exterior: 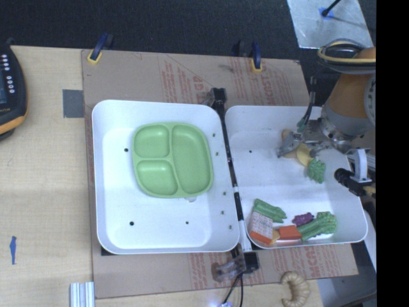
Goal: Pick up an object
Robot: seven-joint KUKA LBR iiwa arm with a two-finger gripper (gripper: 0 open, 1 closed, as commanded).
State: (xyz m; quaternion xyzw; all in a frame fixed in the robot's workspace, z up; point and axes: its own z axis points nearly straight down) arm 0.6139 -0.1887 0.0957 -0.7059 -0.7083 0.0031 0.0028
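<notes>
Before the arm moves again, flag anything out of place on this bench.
A tan, curled object lies on the bench outside the right bin, past its near edge, while the other small items sit inside that bin.

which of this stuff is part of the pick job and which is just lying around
Part of the job:
- gripper, in the right bin
- yellow item and green leafy item beside it
- pile of toy food at the bin's near edge

Lying about:
- green divided plate in the left bin
- pendant
- clamps
</notes>
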